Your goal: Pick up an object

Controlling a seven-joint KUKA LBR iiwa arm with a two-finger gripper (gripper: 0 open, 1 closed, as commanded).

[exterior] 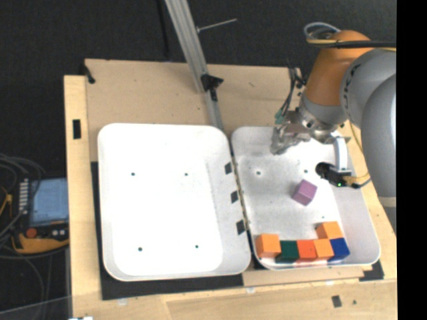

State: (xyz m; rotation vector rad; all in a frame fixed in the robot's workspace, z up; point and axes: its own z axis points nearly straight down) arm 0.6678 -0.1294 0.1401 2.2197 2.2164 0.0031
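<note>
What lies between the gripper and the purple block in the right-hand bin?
Nothing: in the camera view, bare white floor of the right bin separates the gripper from the purple block, which sits below and right of it.

Two white bins side by side: left bin, right bin. Gripper over right bin's far edge. Purple block alone mid-bin. Orange, green and blue blocks clustered along near wall.
</note>
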